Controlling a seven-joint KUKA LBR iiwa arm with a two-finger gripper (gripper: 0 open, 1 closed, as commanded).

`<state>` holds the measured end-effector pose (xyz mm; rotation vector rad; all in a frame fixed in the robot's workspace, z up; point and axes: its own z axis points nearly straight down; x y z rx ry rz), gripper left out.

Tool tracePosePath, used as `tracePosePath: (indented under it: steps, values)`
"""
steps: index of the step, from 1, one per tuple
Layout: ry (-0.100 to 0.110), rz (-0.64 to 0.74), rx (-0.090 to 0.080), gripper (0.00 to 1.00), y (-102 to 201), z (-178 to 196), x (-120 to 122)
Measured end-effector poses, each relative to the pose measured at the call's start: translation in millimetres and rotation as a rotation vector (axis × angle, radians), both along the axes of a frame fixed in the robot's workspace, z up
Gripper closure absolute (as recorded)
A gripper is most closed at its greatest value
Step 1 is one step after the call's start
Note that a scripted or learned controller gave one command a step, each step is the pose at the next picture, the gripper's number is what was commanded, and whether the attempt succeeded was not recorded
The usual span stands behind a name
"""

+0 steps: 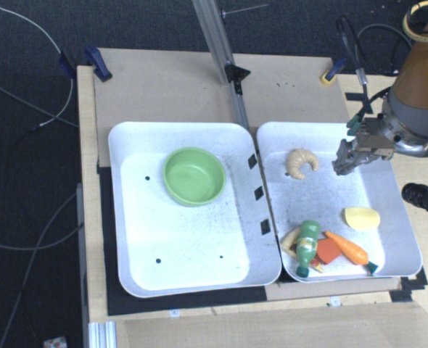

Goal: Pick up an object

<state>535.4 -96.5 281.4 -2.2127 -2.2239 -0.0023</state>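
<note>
Over the right bin (388, 194), the gripper (347, 162) looks blurred; its grasp cannot be told.

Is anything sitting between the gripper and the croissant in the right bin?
Nothing visible does. The gripper hangs over the right bin, with only bare white floor between it and the croissant on its camera-left. The other items lie nearer the bin's front.

The two bins (199, 133) are white, finely speckled with dark dots. The bowl (194, 176) is light green. The croissant (302, 162) is pale tan. The lemon (362, 218) is soft yellow. The carrot (347, 247) is orange with a green tip. The bottle (307, 242) is green with red. The counter (163, 85) is beige. The clamps (97, 63) are blue. The gripper (347, 162) is dark grey.
</note>
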Motion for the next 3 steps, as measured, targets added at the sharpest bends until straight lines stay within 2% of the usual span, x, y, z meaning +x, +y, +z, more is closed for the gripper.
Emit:
tracePosePath:
  steps: [1, 2, 3]
  values:
    - [0.010, 0.002, 0.003, 1.00, 57, -7, -13]
    - [0.011, 0.000, 0.002, 1.00, 101, -14, -15]
    - [0.012, 0.001, 0.000, 1.00, 158, -16, -18]
